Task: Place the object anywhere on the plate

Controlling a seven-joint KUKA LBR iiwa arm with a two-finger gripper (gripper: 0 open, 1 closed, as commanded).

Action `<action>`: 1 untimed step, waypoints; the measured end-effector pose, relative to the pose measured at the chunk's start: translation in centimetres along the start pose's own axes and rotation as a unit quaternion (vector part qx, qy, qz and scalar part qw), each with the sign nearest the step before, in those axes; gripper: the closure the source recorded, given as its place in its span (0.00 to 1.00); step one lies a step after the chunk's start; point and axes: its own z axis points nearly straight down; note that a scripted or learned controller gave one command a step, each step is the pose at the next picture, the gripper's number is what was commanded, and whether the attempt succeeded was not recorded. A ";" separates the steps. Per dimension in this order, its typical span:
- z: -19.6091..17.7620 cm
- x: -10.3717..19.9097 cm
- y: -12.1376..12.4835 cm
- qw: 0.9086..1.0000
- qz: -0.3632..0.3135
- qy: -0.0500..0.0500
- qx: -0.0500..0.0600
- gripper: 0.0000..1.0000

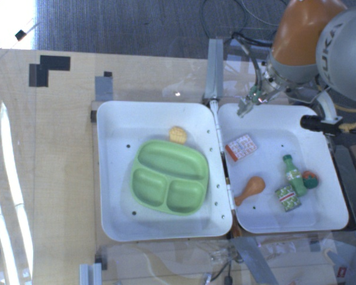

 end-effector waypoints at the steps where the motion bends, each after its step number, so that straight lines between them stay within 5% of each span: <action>1: 11.4 -3.3 -4.3 0.988 0.156 -0.001 -0.001 1.00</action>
